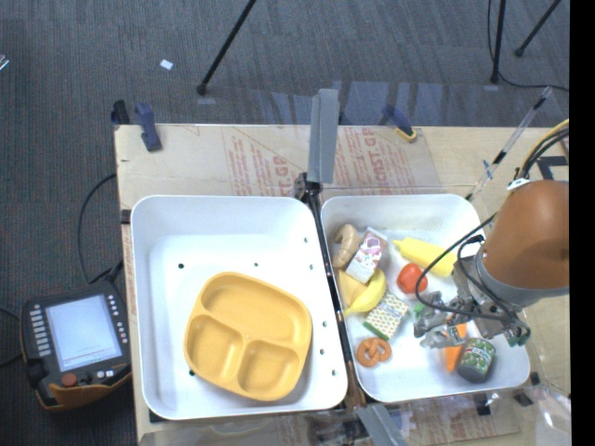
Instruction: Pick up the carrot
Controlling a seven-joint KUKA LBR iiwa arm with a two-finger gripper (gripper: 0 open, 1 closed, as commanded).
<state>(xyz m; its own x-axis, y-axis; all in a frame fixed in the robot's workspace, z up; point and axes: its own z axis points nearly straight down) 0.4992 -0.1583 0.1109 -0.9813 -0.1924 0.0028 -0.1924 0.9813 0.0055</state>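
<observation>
While the gripper [444,328] hangs low in the right bin [465,207], its grasp state cannot be told. Carrot [453,356]: orange, at the bin's near right, just beside a green-labelled can [476,360], close under the gripper. Left bin [158,249]: yellow divided tray [247,334].
</observation>
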